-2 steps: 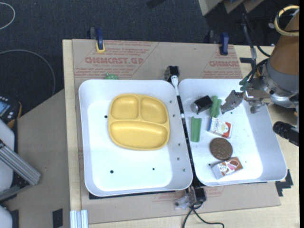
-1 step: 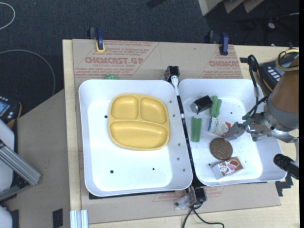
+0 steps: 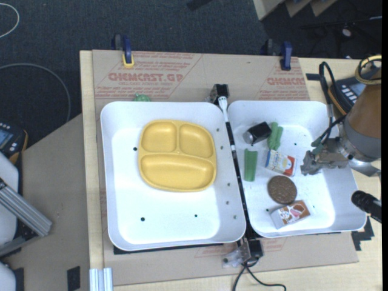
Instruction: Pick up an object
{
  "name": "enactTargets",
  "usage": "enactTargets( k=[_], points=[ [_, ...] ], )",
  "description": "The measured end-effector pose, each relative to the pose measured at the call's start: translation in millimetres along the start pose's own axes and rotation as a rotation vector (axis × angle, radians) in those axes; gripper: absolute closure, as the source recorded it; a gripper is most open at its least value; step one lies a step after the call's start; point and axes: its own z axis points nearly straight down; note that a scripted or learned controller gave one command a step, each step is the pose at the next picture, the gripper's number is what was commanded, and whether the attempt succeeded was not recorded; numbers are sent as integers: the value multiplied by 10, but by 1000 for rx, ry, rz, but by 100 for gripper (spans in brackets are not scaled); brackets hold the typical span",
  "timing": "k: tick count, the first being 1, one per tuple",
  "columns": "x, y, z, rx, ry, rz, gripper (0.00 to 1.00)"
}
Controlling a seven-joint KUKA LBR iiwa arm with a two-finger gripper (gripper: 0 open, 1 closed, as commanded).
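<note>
Holding a yellow divided plate (image 3: 177, 155), the left bin (image 3: 121, 217) faces a cluttered right bin (image 3: 321, 217).

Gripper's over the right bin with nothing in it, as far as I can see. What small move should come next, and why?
Probably a short slide inward and down toward the small white packet. The gripper sits at the right bin's right side, apart from every item, and that packet lies nearest it, with the brown disc just below.
</note>
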Motion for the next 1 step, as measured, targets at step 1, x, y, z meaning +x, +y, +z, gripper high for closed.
enactTargets(
  k=[1],
  points=[
    [797, -170, -1562, -15, 3, -12, 100]
  ],
)
